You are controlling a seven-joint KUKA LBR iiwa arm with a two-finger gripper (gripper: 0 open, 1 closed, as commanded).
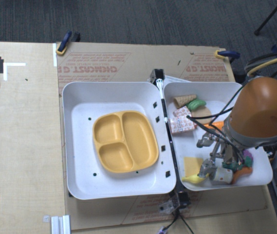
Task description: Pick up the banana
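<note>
The gripper [207, 172] hangs low in the right bin [255, 182], directly above the banana [193, 179]; whether it is apart or closed cannot be told. The curved, smooth yellow banana lies at the bin's near edge, beside a flat yellow cheese slice [192, 165].

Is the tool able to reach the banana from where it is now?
Probably yes. The tool is low in the right bin, just beside the banana at the bin's near wall. Nothing lies between them, though the wall leaves little room.
</note>
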